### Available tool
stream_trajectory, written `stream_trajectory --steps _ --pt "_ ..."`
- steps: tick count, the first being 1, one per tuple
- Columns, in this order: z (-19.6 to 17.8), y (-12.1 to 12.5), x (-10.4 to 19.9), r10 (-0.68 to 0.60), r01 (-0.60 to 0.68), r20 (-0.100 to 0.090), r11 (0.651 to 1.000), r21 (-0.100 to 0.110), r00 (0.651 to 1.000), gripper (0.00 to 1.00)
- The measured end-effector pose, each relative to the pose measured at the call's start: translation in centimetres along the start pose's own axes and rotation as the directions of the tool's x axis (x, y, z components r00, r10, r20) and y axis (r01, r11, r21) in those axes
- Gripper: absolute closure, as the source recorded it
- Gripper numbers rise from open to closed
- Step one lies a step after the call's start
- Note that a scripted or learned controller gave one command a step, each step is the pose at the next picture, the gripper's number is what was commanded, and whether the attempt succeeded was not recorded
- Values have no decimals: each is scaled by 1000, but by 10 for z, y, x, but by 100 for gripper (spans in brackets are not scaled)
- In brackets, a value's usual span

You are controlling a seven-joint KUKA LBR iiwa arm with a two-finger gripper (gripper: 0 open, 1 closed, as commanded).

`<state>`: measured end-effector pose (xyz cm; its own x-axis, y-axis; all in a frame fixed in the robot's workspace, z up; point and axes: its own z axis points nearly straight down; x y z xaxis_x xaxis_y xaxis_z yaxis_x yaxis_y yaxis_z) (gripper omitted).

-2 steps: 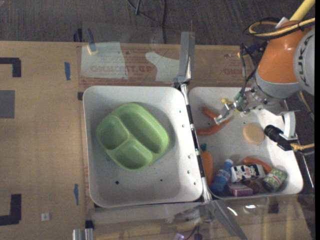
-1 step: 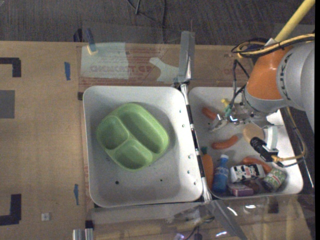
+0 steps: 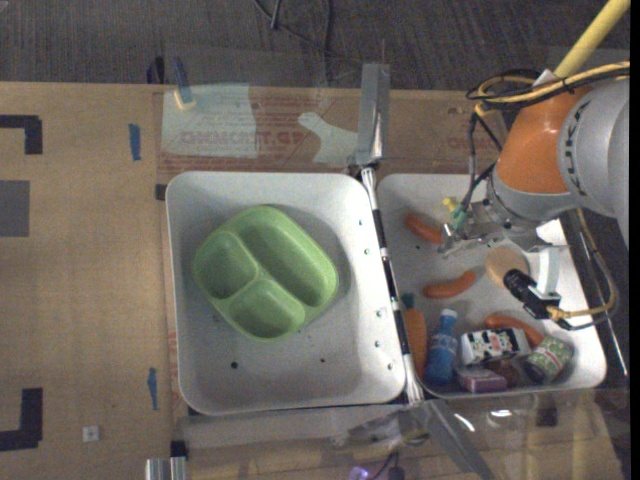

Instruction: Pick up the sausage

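Note:
Two reddish-orange sausage-like pieces lie in the right bin (image 3: 590,368). One sausage (image 3: 450,286) lies across the bin's middle. A shorter one (image 3: 422,229) rests near the bin's back left. My gripper (image 3: 462,239) hangs between them, just right of the shorter piece and above the middle one. The grey arm with its orange band (image 3: 535,158) reaches in from the right and hides the bin's back right. Nothing is visibly held.
The left bin (image 3: 200,368) holds a green divided plate (image 3: 265,270). In the front of the right bin lie a carrot (image 3: 414,333), a blue bottle (image 3: 441,346), a small milk carton (image 3: 493,345), a purple box (image 3: 482,379) and a can (image 3: 550,358). A tan round piece (image 3: 505,264) sits by the gripper.

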<state>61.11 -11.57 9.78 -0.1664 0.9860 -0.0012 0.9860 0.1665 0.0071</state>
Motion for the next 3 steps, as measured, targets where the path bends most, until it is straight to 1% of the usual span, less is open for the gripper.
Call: stream_trajectory --steps 1,2,3 --pt "0 0 0 0 0 0 1000 0 1000 0" --pt "-11 1 -1 1 -1 2 1000 -3 1000 100" --pt "-11 1 -1 1 -1 2 1000 -3 1000 0"
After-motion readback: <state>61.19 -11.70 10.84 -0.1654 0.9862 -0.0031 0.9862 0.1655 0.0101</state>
